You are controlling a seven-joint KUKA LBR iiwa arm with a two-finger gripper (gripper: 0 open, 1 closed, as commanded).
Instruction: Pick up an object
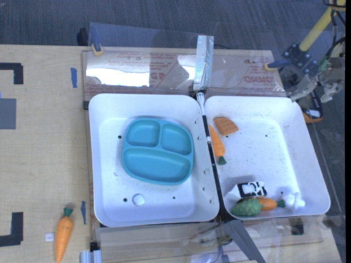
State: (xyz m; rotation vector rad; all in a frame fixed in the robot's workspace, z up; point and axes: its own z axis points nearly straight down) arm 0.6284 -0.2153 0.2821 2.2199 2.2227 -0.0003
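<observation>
Three carrots, one blue plate, two white bins.

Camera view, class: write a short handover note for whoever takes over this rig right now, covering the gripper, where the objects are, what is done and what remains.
Gripper: off the right bin's far right corner; finger state unclear, nothing seen held.
Right bin: carrot by the divider, orange wedge beside it; black-and-white toy, green toy, small carrot and white piece along the near edge.
Left bin: blue divided plate.
Bench: another carrot.
Done: nothing picked.
Left: grasp and lift one object.
</observation>
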